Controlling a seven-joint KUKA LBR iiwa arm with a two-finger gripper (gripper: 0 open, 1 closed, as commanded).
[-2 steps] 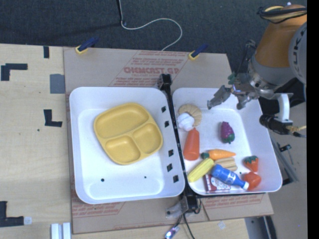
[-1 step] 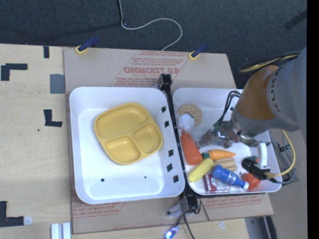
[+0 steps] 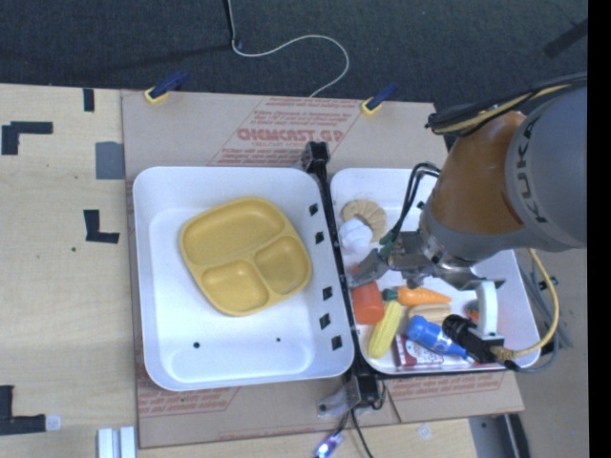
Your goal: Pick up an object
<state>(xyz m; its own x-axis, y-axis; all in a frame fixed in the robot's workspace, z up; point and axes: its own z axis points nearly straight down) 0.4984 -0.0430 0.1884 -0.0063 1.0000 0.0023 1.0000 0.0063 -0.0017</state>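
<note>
My gripper [image 3: 401, 256] is low in the right bin [image 3: 516, 294], reaching in from the right over its left-middle part. Just under and around it lie a toy carrot [image 3: 423, 297], an orange-red block [image 3: 367, 303], a yellow corn cob [image 3: 386, 327] and a blue bottle-like toy [image 3: 434, 337]. A white ball-shaped item [image 3: 354, 235] and a tan ring-shaped pastry [image 3: 365, 212] sit at the bin's upper left. The wrist hides the fingers, and nothing shows as held.
The left bin [image 3: 162, 351] holds a yellow three-compartment plate [image 3: 245, 254]. A black divider [image 3: 329, 256] separates the bins. A white cylinder [image 3: 488, 308] and a flat printed packet [image 3: 420, 355] lie near the right bin's front. The arm covers that bin's upper right.
</note>
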